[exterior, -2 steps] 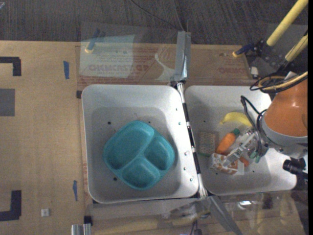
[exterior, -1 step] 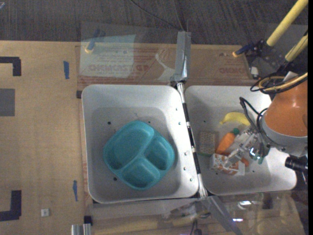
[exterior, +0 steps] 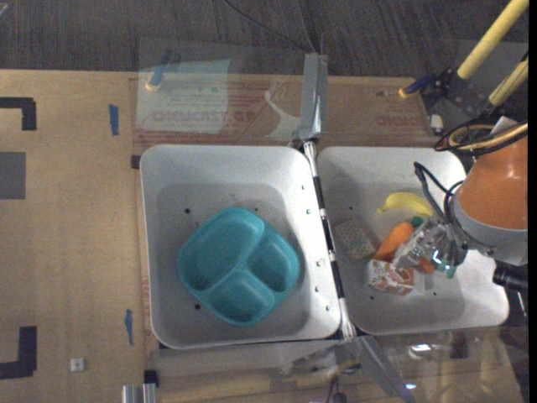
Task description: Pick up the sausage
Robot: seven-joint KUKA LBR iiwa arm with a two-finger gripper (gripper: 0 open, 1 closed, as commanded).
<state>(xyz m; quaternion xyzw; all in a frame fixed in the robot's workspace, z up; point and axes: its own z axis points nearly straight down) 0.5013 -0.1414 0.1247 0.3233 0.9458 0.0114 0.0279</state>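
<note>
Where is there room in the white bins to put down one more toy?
The left bin has bare floor around the teal tray, widest above it and along its left side. In the right bin, the near floor below the small carton is bare. The middle is crowded: banana, carrot, carton and gripper sit close together.
</note>
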